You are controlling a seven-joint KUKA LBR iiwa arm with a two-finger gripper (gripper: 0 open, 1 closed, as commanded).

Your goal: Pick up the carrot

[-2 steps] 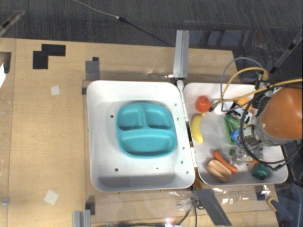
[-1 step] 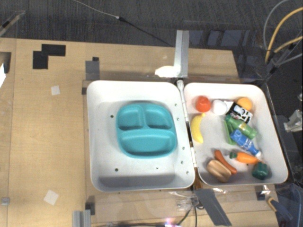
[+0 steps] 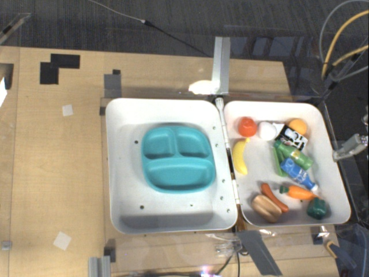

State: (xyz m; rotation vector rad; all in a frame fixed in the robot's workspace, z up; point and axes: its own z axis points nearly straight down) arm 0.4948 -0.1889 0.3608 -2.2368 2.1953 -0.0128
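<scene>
1. The gripper [image 3: 350, 148] sits at the far right, just past the right bin's [image 3: 340, 180] outer wall; whether its fingers are apart or together, I cannot tell.
2. The carrot [image 3: 300, 193] lies in that bin's lower right part, just below a blue bottle [image 3: 298, 173] and just above the broccoli [image 3: 317, 208].
3. A hot dog [image 3: 269, 203] lies near, on the left.
4. Judged step: approach not yet begun. Next, move over the carrot and descend cleanly between its close neighbours.
</scene>
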